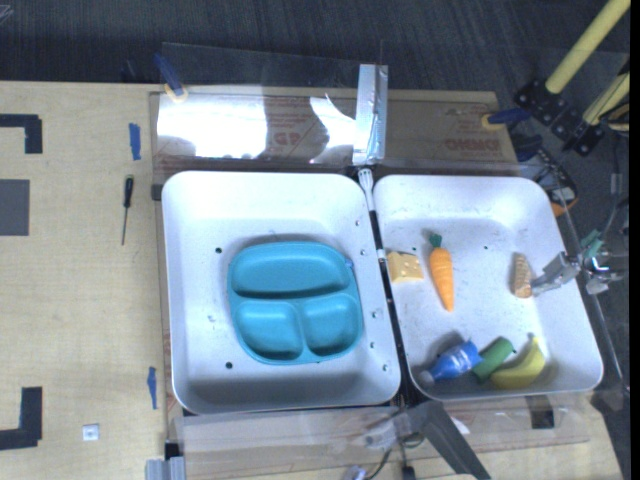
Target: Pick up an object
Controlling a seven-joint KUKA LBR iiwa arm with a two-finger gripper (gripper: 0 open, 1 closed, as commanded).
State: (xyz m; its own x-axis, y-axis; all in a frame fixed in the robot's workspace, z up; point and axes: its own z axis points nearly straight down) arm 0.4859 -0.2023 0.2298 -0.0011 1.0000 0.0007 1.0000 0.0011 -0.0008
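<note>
Item: toy carrot (442, 276), smooth tapered orange plastic, green tip, lying mid right bin (490, 196), apart from the cheese wedge (404, 266).
Claw (562, 271): at that bin's right wall beside a brown bread piece (521, 275); open or closed, cannot tell.
Advice: straddle the carrot's thick end (slick taper may slip).

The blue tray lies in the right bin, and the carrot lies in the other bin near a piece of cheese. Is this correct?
Not quite. The camera view shows the blue tray in the left bin, not the right. The carrot does lie in the other bin, near the cheese.
</note>
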